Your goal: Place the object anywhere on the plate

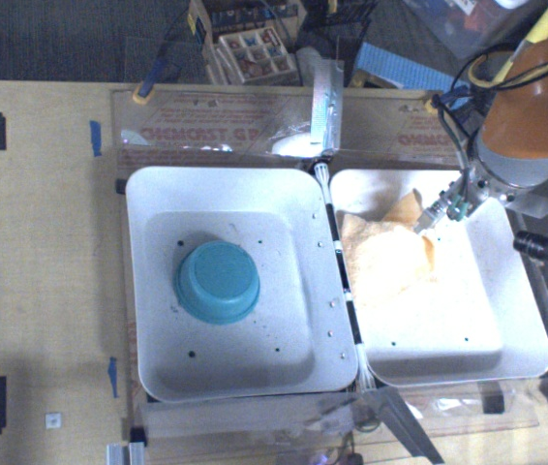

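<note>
The pincer point(433, 218), its opening impossible to tell, is hovering over the pale orange crumpled cloth point(387, 257); thin fabric is risking a missed grasp.

— What does the grey KUKA arm point(526, 168) look like?
— A rounded grey casing with a broad glossy orange band point(524, 112) above the wrist.
— Cables?
— Black cables point(468, 71) loop beside it, with a yellow one higher up; the small two-finger gripper point(441, 209) looks metallic and teal-tinged.
</note>
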Motion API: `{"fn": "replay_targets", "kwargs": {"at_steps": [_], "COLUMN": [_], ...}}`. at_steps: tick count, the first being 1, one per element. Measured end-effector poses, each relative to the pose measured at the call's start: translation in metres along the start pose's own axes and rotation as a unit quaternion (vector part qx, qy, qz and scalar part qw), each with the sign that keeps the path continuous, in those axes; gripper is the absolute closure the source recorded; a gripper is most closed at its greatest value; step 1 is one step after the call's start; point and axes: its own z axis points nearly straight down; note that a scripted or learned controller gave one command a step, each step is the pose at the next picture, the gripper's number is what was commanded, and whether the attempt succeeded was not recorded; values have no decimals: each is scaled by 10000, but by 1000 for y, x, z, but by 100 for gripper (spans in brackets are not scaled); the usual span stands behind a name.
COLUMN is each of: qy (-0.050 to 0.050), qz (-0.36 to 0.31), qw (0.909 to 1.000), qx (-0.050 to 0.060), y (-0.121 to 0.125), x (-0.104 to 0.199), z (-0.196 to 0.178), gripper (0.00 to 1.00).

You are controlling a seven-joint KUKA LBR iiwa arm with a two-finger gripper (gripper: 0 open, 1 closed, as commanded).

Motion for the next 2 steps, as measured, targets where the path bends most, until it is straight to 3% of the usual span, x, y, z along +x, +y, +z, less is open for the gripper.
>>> {"fn": "replay_targets", "kwargs": {"at_steps": [1,2], "qy": [3,-1], "qz": [64,80], "qw": [10000,10000], "qx": [8,4], "y": [9,9], "x": [-2,-4], "z": [-42,-60], "gripper": [100,100]}}
